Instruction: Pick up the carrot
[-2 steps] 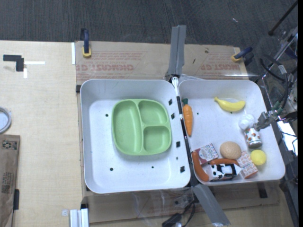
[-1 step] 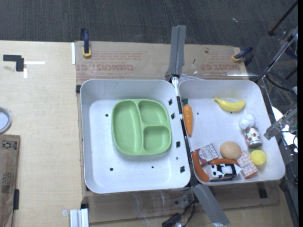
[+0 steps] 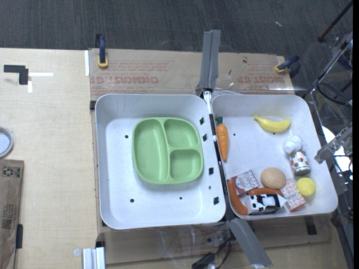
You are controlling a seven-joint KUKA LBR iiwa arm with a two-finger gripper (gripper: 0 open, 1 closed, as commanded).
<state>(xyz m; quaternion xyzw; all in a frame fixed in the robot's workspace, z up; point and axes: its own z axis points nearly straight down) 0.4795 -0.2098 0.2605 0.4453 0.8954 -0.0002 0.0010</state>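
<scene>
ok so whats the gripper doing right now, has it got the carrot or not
Gripper: its state cannot be told from this camera view.
Carrot: lying loose in the right bin against the left wall, nothing gripping it.

Bench [image 3: 45, 144]: two white bins [image 3: 106, 167] [image 3: 314, 122], cardboard sheet [image 3: 151, 74], tape roll [image 3: 4, 143].

I count two white bins: the left bin [image 3: 106, 167] and the right bin [image 3: 314, 150]. One green divided tray [image 3: 168, 150]. One carrot [image 3: 222, 141], one banana [image 3: 272, 124], one lemon [image 3: 306, 186], one bread roll [image 3: 273, 177], one small bottle [image 3: 297, 158], and two clamps [image 3: 101, 52] along the bench's far edge.
</scene>
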